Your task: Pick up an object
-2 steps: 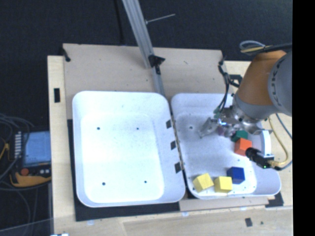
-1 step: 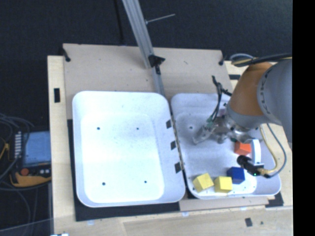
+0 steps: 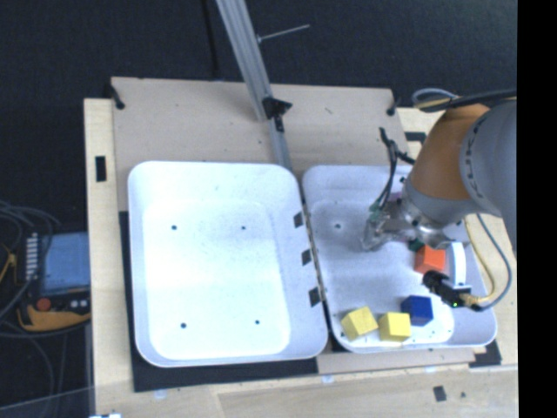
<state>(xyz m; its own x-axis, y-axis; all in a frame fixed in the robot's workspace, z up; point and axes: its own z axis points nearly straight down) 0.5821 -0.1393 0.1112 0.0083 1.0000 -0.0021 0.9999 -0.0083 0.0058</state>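
Yellow blocks and a blue block sit at the near edge of the right bin, well apart from our gripper, whose grip we cannot tell, so we might grab only air.

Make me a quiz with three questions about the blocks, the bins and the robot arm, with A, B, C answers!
1. Where are the blocks?
A. left bin
B. right bin
C. on the floor

2. How many yellow blocks are there?
A. one
B. two
C. four

3. Is the gripper touching a yellow block?
A. yes, squeezing it
B. yes, pushing it
C. no, it is apart from them

Answers:
1 B: the blue block, orange block and both yellow ones lie in the right bin.
2 B: one yellow block and a second yellow block sit side by side.
3 C: the gripper is over bare bin floor, farther back.
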